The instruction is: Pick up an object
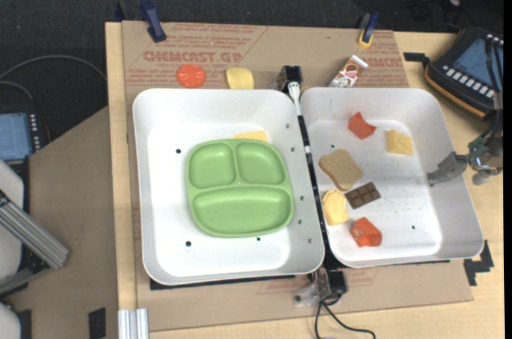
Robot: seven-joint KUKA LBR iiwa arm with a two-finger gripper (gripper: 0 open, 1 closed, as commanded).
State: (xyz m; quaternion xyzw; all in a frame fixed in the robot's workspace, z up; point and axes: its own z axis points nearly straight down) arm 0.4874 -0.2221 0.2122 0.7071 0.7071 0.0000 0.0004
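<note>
Fingers [442, 170] of the gripper [462, 173] appear spread apart with nothing between them: one grey finger slants out over the right rim of the right bin [460, 229], and the other shows as a short stub closer to the view's right edge. The gripper sits at the bin's right wall, about halfway along it, well apart from every piece in the bin.

Six toy food pieces lie in the right bin. A red block [360, 125] sits toward the far side, with a pale yellow chunk [399, 142] just to its right; this chunk is the piece nearest the gripper. A tan bread slice [341, 168] lies near the bin's left wall. A brown chocolate bar [362, 194] is just beside its near corner. A yellow ridged piece [335, 207] rests against the left wall, and a red-orange block [366, 232] lies near the front rim.

The left bin [160, 233] holds a green divided plate [238, 187] at its middle. A thin yellow slice [251, 136] peeks out at the plate's far edge.

On the cardboard behind the bins lie an orange round piece [190, 75], a yellow block [239, 77] and a small printed packet [348, 73]. Two blue clamps [152, 20] grip the board's far edge.
</note>
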